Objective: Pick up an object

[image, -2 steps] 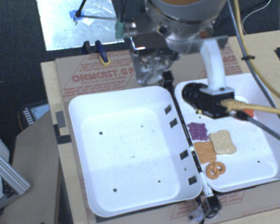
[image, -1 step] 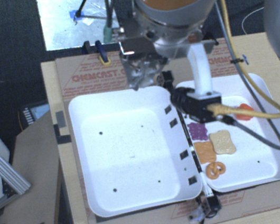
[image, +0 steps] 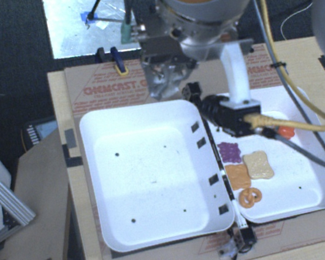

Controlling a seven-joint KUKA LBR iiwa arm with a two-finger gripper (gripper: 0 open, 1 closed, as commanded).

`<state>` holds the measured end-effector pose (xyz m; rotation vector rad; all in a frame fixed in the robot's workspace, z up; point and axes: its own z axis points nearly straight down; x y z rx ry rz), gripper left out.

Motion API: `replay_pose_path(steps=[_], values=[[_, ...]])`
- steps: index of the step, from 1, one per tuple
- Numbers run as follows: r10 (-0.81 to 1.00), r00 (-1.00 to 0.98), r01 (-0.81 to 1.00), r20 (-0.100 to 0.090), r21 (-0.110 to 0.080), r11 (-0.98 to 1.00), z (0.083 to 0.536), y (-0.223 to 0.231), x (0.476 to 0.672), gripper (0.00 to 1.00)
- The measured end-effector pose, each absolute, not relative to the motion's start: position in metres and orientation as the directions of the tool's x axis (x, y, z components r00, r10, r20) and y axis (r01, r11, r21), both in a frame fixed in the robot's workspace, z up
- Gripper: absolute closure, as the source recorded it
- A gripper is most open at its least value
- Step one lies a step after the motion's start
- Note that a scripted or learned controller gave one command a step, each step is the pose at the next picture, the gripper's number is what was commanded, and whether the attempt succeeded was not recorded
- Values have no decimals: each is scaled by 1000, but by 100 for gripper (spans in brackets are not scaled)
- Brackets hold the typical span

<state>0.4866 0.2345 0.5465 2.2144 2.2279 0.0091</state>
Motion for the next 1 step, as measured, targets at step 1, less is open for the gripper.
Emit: replay_pose_path(steps=[1], values=[[1000, -6, 1000, 3, 3, 6, 546, 235, 487, 0]])
